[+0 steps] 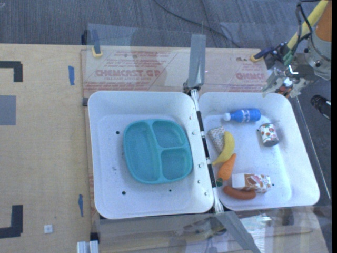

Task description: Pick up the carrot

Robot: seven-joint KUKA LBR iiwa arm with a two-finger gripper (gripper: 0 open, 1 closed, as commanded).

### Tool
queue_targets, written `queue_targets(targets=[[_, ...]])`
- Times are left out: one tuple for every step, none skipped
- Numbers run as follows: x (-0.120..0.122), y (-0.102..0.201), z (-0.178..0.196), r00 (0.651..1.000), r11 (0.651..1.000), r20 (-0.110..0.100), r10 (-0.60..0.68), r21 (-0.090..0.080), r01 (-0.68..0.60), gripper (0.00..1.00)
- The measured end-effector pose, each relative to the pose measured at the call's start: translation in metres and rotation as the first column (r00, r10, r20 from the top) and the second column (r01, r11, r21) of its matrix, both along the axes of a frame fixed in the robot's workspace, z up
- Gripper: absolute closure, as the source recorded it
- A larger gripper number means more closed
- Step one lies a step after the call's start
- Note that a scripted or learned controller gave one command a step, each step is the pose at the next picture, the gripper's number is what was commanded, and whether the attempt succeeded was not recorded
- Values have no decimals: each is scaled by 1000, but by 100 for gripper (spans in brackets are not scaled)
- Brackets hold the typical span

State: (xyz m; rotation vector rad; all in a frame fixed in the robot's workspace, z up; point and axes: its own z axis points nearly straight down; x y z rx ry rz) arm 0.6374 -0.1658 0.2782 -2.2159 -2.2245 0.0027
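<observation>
The carrot (227, 167) lies in the right bin (300, 157), near its left wall, touching the lower end of a banana (227, 147) and just above a sausage (239, 193). A small carton (251, 181) sits just right of it. A blue bottle (243, 115) and a printed cup (268, 134) lie farther back. The left bin (105, 115) holds a teal tray with 3 compartments (157, 151). The gripper (284, 82) hangs over the right bin's far right corner, well apart from the carrot; whether it is released or clenched I cannot tell.

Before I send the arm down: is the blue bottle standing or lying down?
Lying down. The blue bottle rests on its side on the right bin floor, white cap pointing left.
</observation>
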Motion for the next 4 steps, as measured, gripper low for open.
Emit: queue_targets(targets=[[-64, 28, -91, 995, 995, 0, -104, 0, 104, 0], [-124, 63, -130, 988, 988, -2, -153, 0, 153, 0], [-130, 80, -96, 996, 996, -1, -92, 0, 92, 0], [-158, 94, -96, 997, 997, -3, -83, 1, 83, 0]])
